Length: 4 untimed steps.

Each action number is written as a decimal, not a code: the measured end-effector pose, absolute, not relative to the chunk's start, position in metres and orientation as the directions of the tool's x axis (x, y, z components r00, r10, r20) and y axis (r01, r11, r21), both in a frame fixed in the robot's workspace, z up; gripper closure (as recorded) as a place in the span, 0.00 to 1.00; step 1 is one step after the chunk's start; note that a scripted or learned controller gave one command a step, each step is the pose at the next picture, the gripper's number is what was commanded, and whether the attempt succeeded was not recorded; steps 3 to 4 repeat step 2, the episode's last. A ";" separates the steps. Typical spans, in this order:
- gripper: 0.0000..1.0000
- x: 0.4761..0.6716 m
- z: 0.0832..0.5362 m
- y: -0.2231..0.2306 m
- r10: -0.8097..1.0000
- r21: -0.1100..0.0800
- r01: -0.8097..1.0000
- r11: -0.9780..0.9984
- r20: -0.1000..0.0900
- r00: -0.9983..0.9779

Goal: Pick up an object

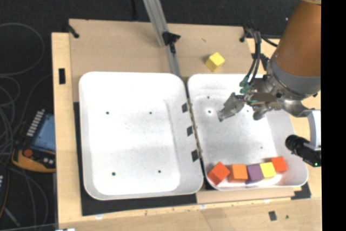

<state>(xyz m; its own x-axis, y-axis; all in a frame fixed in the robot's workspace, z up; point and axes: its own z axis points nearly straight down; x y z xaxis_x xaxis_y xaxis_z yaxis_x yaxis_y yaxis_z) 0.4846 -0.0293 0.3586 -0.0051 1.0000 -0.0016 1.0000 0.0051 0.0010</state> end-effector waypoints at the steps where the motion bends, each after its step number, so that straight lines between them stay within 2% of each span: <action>1: 0.00 0.485 0.359 -0.029 1.000 0.001 1.000 0.007 -0.001 -0.007; 2: 0.00 0.484 0.280 -0.019 1.000 -0.006 1.000 0.000 -0.001 0.000; 4: 0.00 0.484 0.280 -0.019 1.000 -0.006 1.000 0.000 -0.001 0.000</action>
